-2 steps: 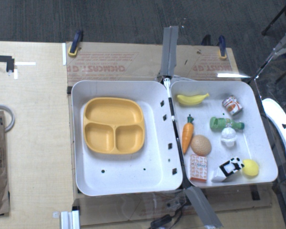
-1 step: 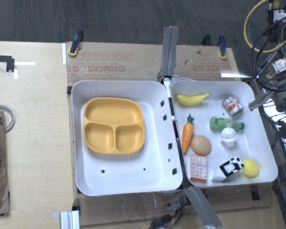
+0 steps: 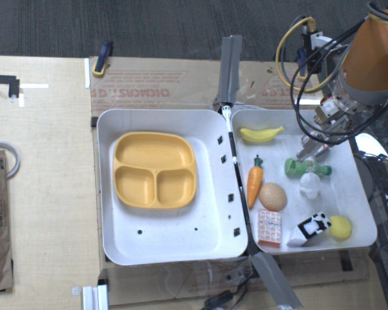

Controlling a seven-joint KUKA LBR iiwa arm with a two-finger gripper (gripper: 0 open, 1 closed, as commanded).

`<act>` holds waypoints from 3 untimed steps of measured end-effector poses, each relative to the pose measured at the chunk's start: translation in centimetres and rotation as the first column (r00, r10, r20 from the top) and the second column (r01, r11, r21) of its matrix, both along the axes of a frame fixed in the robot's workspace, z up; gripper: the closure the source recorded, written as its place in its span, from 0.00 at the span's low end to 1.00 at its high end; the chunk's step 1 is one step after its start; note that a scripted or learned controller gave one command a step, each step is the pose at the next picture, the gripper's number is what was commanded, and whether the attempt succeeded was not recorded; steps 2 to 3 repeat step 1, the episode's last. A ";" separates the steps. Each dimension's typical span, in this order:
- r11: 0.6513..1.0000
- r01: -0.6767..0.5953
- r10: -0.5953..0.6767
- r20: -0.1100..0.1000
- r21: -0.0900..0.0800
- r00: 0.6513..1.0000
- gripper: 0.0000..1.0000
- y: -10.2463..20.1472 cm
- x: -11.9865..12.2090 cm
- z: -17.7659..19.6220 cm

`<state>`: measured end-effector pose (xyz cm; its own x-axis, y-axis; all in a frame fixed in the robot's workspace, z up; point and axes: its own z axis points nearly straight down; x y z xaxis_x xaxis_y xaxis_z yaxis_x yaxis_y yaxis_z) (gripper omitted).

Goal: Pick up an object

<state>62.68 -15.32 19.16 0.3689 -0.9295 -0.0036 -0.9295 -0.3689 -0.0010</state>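
Observation:
My gripper (image 3: 312, 150) hangs low over the back of the right bin (image 3: 365, 192), just above a green bottle (image 3: 307, 168) that lies on its side. A small white object (image 3: 309, 185) rests right below the bottle. Also in that bin are a yellow banana (image 3: 261, 133) at the back, an orange carrot (image 3: 254, 183) by the left wall, and a brown egg-shaped thing (image 3: 272, 196). A red and white carton (image 3: 269, 228), a black and white toy (image 3: 313, 227) and a yellow lemon (image 3: 340, 227) lie at the front. Nothing shows between the gripper's tips.
The left bin (image 3: 116, 237) holds a yellow divided plate (image 3: 154, 170). A grey divider bar (image 3: 229, 70) stands behind the bins. Cables (image 3: 297, 50) loop off the arm at the back right. A blue and yellow tool (image 3: 103, 58) lies on the cardboard behind.

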 end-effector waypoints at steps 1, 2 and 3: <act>0.975 0.222 -0.222 0.003 0.001 0.975 0.00 4.2 2.1 2.6; 0.975 0.222 -0.222 0.003 0.001 0.975 0.00 4.2 2.1 2.6; 0.975 0.222 -0.222 0.003 0.001 0.975 0.00 4.2 2.1 2.6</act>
